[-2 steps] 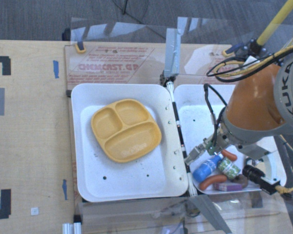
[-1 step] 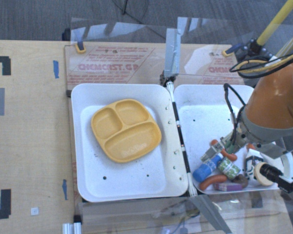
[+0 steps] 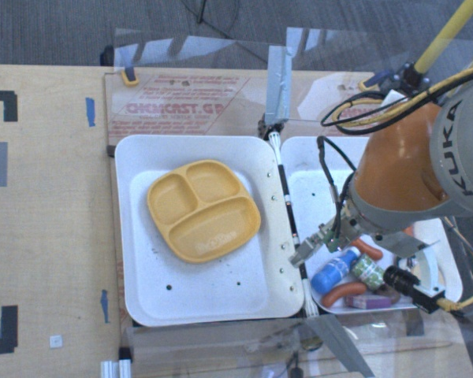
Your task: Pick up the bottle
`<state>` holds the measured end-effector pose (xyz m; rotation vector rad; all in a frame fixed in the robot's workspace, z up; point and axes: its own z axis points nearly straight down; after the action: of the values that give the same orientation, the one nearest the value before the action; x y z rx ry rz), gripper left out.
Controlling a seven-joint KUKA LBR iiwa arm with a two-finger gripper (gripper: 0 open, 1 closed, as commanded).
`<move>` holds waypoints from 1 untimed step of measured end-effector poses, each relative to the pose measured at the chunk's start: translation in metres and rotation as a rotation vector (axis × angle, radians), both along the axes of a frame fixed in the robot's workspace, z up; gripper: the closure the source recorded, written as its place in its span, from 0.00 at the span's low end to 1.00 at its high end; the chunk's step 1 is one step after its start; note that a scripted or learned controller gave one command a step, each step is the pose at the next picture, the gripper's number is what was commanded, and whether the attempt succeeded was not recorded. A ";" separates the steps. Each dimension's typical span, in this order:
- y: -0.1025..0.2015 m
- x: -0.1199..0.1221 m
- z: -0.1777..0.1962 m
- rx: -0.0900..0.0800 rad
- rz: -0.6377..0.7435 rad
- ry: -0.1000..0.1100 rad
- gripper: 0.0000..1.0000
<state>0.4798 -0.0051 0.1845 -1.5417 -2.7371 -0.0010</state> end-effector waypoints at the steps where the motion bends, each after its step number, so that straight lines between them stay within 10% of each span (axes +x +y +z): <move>1: -0.033 0.000 0.000 0.000 0.012 -0.001 0.00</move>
<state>0.4796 -0.0383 0.1845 -1.5259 -2.7468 -0.0008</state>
